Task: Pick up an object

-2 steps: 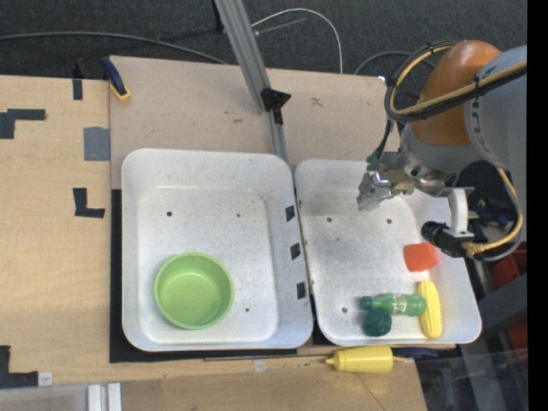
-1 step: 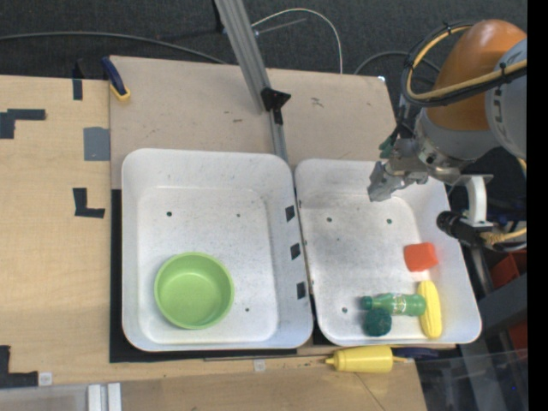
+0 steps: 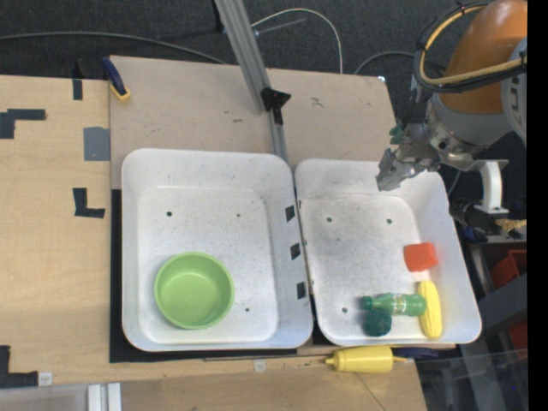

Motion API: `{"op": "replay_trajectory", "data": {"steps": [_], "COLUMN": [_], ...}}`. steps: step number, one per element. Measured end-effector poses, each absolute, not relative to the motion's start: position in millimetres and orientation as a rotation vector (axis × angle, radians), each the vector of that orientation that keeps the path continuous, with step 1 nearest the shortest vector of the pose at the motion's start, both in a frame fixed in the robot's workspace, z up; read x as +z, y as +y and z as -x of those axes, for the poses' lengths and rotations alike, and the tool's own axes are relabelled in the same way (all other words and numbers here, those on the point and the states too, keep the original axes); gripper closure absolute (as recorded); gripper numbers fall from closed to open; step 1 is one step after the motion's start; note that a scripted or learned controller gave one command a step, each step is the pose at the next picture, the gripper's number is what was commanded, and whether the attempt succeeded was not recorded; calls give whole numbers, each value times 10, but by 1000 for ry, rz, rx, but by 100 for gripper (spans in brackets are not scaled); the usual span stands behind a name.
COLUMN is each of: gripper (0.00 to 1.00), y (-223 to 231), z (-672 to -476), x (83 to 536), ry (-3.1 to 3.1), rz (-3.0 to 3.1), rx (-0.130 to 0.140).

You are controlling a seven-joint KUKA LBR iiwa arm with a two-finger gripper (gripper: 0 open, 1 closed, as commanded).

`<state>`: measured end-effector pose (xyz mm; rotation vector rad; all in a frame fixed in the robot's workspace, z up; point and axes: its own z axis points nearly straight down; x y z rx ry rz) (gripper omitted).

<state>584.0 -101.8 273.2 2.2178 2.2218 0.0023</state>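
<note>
My gripper (image 3: 390, 178) hangs over the far edge of the right bin (image 3: 360, 229), with nothing visible between its fingers. In that bin's near right corner lie an orange block (image 3: 419, 257), a yellow banana-shaped piece (image 3: 430, 307), a green bottle (image 3: 392, 304) on its side, and a dark teal piece (image 3: 376, 321) against the bottle. The gripper is well away from them, toward the back of the bin. A green bowl (image 3: 194, 290) sits in the near left part of the left bin (image 3: 205, 195).
A yellow bottle (image 3: 363, 360) lies on the bench just in front of the right bin. A slanted grey metal post (image 3: 248, 45) rises behind the bins. A yellow and blue clamp (image 3: 116, 80) sits at the board's back left corner.
</note>
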Motion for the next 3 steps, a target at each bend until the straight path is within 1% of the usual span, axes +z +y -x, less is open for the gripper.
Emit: {"op": "replay_trajectory", "data": {"steps": [2,3], "gripper": [100,100], "y": [5,477], "z": [-5510,-5472], "x": [2373,2315], "ry": [2231,2231], "rz": [-2218,-2217], "rx": [-4,-3]}}
